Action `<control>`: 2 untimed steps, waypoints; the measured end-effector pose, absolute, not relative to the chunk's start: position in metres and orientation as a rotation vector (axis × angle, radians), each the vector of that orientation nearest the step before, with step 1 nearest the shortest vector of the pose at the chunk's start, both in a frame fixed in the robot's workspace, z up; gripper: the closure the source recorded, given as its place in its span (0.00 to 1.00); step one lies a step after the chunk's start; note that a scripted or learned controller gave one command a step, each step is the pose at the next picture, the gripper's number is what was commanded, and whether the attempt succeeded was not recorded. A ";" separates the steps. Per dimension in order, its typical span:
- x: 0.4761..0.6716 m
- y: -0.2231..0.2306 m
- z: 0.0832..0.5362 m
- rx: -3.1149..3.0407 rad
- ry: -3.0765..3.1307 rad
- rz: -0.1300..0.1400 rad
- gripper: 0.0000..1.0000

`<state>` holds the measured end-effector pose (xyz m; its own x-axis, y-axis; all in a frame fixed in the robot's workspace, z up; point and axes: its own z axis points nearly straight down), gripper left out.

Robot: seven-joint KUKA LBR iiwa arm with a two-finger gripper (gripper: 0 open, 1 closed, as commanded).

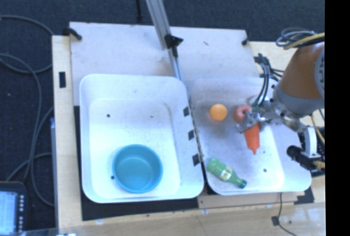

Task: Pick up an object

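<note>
In the right bin (273,177) lie an orange ball (218,112), a small red fruit (240,113), an orange carrot-shaped toy (252,139) and a green bottle (225,171) on its side near the front wall. My gripper (249,121) is low over the bin, between the red fruit and the top end of the carrot toy, and seems to touch both. Its metal tip hides part of the carrot's upper end. No object is visibly lifted.
The left bin (93,120) holds a blue bowl (137,168) near its front. A slanted metal pole (156,5) rises behind the bins. Cables (298,37) loop above the arm's orange band (303,68) at the right.
</note>
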<state>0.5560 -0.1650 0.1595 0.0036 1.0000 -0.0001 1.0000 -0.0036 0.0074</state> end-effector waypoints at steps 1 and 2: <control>0.559 -0.171 0.207 2.214 2.219 0.009 1.00; 0.562 -0.172 0.251 2.210 2.223 0.009 1.00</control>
<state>0.5615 -0.1723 0.2509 -0.0058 1.0000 -0.0007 0.9999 0.0058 0.0087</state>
